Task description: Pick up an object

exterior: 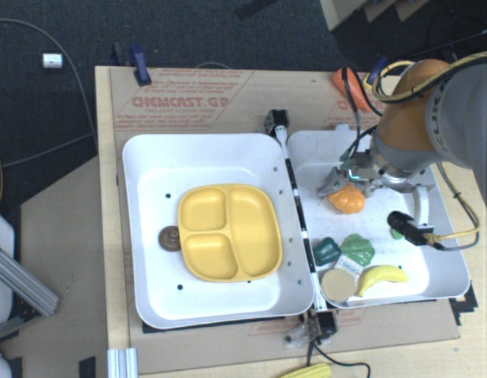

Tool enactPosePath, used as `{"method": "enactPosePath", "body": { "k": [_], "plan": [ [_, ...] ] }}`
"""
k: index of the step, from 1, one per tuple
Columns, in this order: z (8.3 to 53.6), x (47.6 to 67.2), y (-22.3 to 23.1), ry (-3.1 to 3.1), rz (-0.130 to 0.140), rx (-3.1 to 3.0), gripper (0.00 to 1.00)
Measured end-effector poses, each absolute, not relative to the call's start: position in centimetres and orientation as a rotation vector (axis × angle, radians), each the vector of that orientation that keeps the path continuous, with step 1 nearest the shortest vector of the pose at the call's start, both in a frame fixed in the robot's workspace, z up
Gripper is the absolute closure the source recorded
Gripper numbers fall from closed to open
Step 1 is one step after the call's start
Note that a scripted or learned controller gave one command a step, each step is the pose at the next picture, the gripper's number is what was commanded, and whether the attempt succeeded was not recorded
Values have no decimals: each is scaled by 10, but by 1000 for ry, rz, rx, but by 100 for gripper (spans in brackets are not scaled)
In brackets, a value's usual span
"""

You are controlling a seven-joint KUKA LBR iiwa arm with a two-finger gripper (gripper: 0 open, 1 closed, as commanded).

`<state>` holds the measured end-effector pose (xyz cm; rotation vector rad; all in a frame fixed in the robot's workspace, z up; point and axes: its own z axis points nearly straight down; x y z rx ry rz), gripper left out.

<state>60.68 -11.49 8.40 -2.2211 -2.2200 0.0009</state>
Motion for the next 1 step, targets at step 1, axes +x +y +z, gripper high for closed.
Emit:
{"method": "enactPosePath", "body": {
  "k": [1],
  "plan": [
    [95,608,-115,-2220,-2,-2223,100]
  ]
}}
